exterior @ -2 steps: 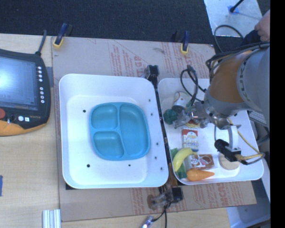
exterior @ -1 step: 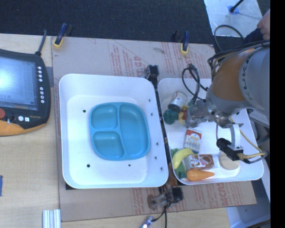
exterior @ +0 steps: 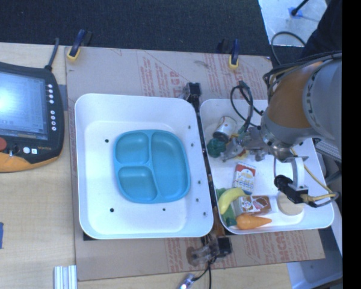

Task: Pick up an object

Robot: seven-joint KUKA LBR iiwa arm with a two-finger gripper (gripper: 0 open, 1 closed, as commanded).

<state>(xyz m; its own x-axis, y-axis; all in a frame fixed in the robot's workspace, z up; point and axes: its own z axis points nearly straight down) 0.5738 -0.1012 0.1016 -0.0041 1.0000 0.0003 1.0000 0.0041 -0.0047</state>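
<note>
The right bin (exterior: 313, 221) holds several small items: a yellow banana (exterior: 230, 198), an orange carrot (exterior: 253, 222), a white and red packet (exterior: 245, 177), a brown packet (exterior: 257, 205), a pale round piece (exterior: 289, 205), a dark green item (exterior: 216, 148) and a small tin (exterior: 225, 127). My gripper (exterior: 236, 150) hangs low over the bin's upper left part, just right of the green item and below the tin. The grey arm with its orange band (exterior: 292, 104) covers the bin's upper right.
The left bin (exterior: 96, 215) carries a blue divided plate (exterior: 151, 165). A teach pendant (exterior: 21, 116) lies on the bench at the far left. Clamps (exterior: 76, 46) hold the cardboard sheet at the back edge. Cables loop near the arm.
</note>
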